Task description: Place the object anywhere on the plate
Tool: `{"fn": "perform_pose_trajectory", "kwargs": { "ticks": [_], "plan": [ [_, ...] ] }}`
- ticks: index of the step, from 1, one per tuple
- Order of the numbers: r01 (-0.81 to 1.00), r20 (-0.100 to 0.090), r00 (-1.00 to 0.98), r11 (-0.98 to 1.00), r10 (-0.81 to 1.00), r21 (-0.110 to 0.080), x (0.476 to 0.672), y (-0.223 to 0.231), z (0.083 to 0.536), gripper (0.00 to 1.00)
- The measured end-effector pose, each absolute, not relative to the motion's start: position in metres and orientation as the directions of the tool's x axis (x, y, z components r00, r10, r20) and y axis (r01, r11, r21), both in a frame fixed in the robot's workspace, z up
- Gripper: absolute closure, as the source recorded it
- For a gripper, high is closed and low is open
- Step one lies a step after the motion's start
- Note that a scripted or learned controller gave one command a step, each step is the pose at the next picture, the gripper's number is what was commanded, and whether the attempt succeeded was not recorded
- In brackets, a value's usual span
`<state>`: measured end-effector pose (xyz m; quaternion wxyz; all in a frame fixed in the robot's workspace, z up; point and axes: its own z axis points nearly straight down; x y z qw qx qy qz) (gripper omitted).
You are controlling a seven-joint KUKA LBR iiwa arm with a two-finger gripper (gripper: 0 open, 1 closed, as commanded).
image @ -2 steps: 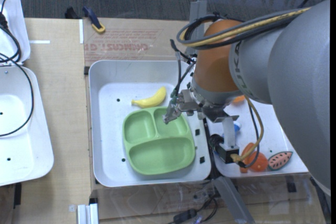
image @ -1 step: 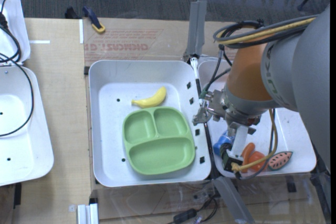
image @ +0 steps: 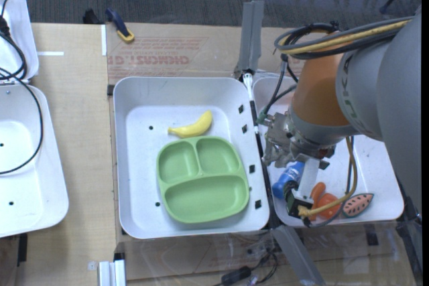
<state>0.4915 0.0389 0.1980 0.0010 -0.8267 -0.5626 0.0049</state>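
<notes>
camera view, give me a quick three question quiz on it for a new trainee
1. True or false: the banana lies on the green plate.
2. How many compartments does the plate have?
3. Which bin is the claw over? A) left bin B) right bin

Key
1. False: it lies in the left bin beside the plate's far edge.
2. Three.
3. B, above a blue object, near an orange piece and a watermelon slice.
</notes>
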Motion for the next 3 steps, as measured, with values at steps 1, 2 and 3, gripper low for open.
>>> {"fn": "perform_pose_trajectory", "kwargs": {
  "ticks": [1, 2, 3],
  "plan": [
    [0.883, -0.005, 0.469, -0.469, 0.883, -0.003, 0.5252, 0.0951, 0.1899, 1.0],
    [0.883, -0.005, 0.469, -0.469, 0.883, -0.003, 0.5252, 0.095, 0.1899, 0.0],
    [0.884, -0.01, 0.467, -0.467, 0.884, -0.006, 0.5249, 0.0938, 0.1974, 1.0]
  ]
}}
